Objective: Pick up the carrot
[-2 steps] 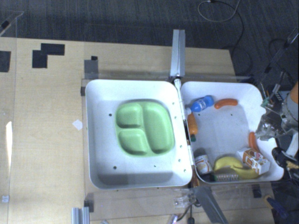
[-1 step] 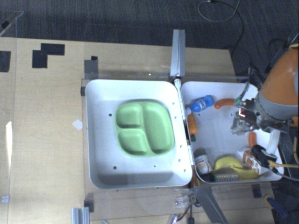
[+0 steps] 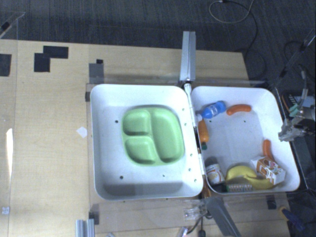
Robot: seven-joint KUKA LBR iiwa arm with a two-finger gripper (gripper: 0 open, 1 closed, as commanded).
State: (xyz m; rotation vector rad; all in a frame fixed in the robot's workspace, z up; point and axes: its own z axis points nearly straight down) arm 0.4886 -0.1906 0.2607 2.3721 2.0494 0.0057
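The carrot (image 3: pixel 202 131) is a small orange stick with a green end. It lies lengthwise against the left wall of the right bin (image 3: pixel 276 100), just below a blue bottle (image 3: pixel 213 109). My gripper (image 3: pixel 292 129) hangs at the far right, over the right bin's right rim. It is well away from the carrot, nearly a bin's width to its right, and nothing is seen in its grasp.
The right bin also holds an orange sausage-like piece (image 3: pixel 238 109), a smaller orange piece (image 3: pixel 267 147), a banana (image 3: pixel 244 174), a small carton (image 3: pixel 269 169), a can (image 3: pixel 213 172) and a dark brush-like item (image 3: pixel 238 186). The left bin (image 3: pixel 98 147) bears a green divided plate (image 3: pixel 152 135).
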